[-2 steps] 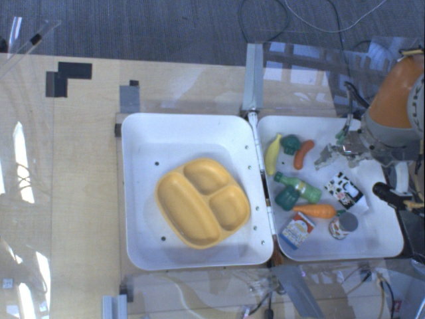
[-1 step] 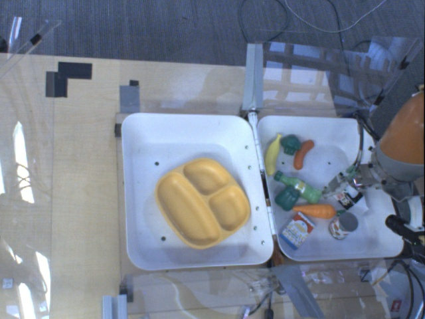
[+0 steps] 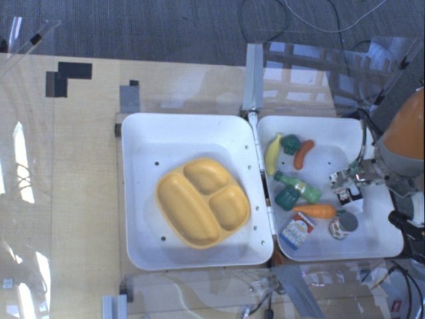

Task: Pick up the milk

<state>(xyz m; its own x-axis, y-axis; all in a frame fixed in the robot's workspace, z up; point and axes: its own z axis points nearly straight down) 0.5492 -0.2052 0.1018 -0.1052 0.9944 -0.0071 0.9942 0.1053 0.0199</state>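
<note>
The milk (image 3: 297, 232) is a small white carton with blue and red print. It lies tilted near the front edge of the right bin (image 3: 382, 248), just below the carrot (image 3: 315, 211). My gripper (image 3: 345, 185) hangs over the right part of that bin, up and to the right of the milk and well apart from it. It is open, with nothing between its fingers. The grey arm with its orange band (image 3: 408, 135) comes in from the right.
Around the milk in the right bin are a green bottle (image 3: 297, 188), a banana (image 3: 272, 153), a red sausage (image 3: 303, 153), a green vegetable (image 3: 289, 143) and a can (image 3: 342, 225). A yellow divided plate (image 3: 202, 201) sits in the left bin (image 3: 139, 145).
</note>
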